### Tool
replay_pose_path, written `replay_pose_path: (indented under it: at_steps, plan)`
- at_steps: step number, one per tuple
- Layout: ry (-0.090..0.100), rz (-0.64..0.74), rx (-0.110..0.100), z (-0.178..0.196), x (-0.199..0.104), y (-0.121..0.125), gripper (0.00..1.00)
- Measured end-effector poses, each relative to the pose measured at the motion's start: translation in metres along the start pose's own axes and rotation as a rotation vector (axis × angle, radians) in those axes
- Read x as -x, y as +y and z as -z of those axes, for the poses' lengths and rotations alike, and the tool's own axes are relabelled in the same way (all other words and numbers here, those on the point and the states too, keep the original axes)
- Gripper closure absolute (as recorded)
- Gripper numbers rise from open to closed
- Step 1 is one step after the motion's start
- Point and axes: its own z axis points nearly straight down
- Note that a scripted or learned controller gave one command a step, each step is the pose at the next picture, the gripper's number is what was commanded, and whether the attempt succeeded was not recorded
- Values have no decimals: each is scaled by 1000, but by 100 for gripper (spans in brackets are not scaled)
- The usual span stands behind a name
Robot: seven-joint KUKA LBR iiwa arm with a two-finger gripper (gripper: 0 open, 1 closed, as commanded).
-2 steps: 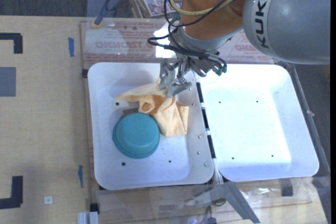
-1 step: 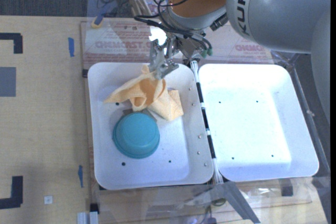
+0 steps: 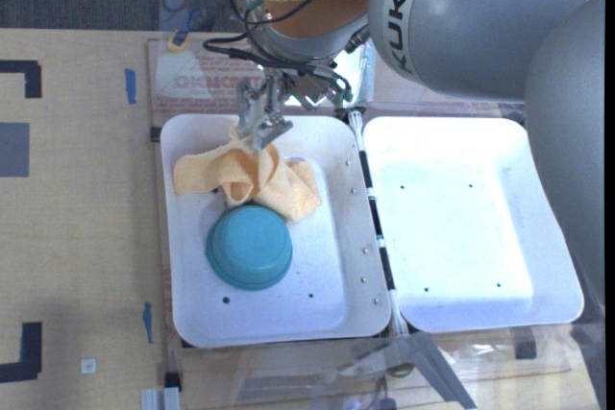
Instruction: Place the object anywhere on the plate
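The gripper (image 3: 261, 132) pinches the top of the yellow cloth (image 3: 252, 180), which is bunched up in the far part of the left bin (image 3: 327, 302), its near edge touching the overturned blue bowl (image 3: 250, 247), while the right bin (image 3: 461, 216) sits beside it.

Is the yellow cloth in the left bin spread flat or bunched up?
Bunched up. The yellow cloth lies crumpled in folds in the left white bin, its top peaked under the gripper, its lower edge meeting the blue round dish.
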Motion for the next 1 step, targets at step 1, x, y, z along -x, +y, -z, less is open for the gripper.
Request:
replay_pose_path:
  at_steps: [1]
  plan:
    - [3, 102, 1, -56, 6, 7, 100]
